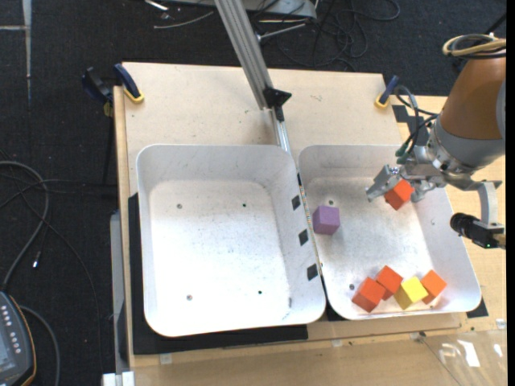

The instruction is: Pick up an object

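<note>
Overhead slanted view of a wooden bench (209, 103) carrying two shallow white bins side by side. The arm (475, 103), grey with an orange band, reaches in from the right over the right bin (354, 167). Its gripper (397, 188) hangs above the bin's upper right area, fingers closed around a small orange-red block (397, 195), which sits between them and looks lifted off the bin floor, though the angle makes that hard to confirm. A purple cube (326, 219) rests alone near the right bin's left wall. Along the bin's lower edge sits a tight cluster: two orange blocks (378, 289), a yellow block (411, 291) and another orange block (434, 284), touching or nearly so. The left bin (153, 175) lies beside it. A metal rail (245, 43) slants down from the top toward the gap between the bins.
</note>
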`<move>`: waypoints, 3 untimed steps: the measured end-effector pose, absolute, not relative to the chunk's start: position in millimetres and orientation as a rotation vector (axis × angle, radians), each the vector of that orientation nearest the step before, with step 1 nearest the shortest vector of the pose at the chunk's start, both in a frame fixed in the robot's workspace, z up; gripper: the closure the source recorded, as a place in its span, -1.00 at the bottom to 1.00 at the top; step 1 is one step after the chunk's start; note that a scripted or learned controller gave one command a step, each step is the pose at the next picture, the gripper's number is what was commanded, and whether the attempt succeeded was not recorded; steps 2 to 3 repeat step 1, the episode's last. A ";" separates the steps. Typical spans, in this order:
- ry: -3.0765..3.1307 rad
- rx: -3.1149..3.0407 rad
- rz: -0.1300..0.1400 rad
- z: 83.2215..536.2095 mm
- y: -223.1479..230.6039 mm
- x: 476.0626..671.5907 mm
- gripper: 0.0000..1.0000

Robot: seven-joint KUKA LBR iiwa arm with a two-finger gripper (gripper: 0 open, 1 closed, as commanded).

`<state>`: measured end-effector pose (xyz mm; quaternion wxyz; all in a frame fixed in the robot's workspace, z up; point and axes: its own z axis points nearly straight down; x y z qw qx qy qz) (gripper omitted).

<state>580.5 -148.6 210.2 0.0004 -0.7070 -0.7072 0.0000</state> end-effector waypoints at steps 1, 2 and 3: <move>-2.212 -2.226 0.010 146.2 -220.3 557.5 -1.00; -2.212 -2.226 0.010 146.2 -220.3 557.5 -1.00; -2.212 -2.226 0.010 146.2 -220.3 557.5 -1.00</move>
